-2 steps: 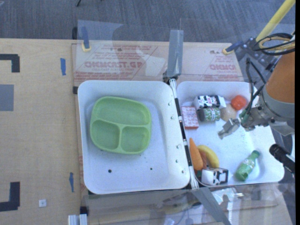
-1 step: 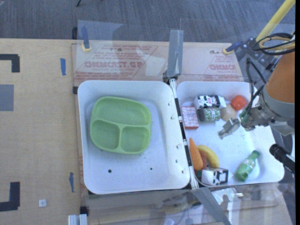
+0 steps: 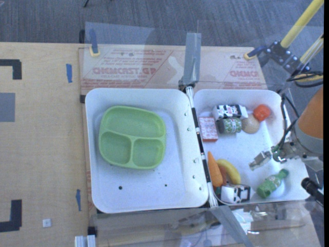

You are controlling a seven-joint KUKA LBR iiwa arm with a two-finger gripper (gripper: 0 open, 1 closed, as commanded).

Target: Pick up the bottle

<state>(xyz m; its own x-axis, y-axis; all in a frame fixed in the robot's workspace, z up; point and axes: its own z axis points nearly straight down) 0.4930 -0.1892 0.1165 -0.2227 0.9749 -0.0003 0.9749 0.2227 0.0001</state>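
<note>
We found the green bottle lying on its side near the front right corner of the right bin, its cap pointing toward the bin's right wall. The gripper hung just above and to the left of it, over bare bin floor, and nothing sat between the jaws; how wide they stood we could not tell. A banana and a carrot lay further left. The left bin held a green divided plate.

grey carpet floor, pale wooden bench, blue tape marks
</note>
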